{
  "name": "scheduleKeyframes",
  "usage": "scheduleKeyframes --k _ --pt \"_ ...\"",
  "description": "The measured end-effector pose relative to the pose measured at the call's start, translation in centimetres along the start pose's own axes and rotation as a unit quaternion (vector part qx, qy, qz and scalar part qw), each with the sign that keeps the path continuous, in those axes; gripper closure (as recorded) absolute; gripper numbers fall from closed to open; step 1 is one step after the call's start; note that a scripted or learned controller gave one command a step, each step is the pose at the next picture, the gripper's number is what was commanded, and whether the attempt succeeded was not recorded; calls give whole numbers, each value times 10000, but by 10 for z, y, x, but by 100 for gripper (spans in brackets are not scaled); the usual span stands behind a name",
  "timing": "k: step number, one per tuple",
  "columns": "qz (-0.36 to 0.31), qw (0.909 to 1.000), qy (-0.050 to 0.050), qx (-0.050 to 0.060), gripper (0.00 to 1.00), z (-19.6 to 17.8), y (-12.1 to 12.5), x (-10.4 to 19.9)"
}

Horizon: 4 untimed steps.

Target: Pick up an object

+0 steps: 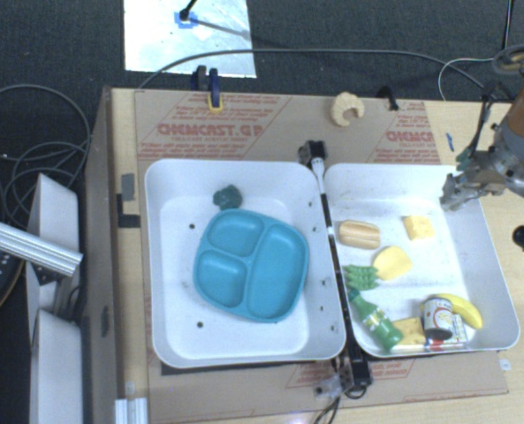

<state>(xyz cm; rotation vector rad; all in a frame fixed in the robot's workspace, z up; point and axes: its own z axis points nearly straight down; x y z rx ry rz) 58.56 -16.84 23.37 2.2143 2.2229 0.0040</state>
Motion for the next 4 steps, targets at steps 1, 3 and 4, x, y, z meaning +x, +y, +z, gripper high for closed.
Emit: scheduleKeyframes --k 1,3,4 --pt "3 10000 1 8 0 1 0 0" --pt "14 10000 7 29 0 124 42 -15" --pt "11 10000 1 17 0 149 26 -21"
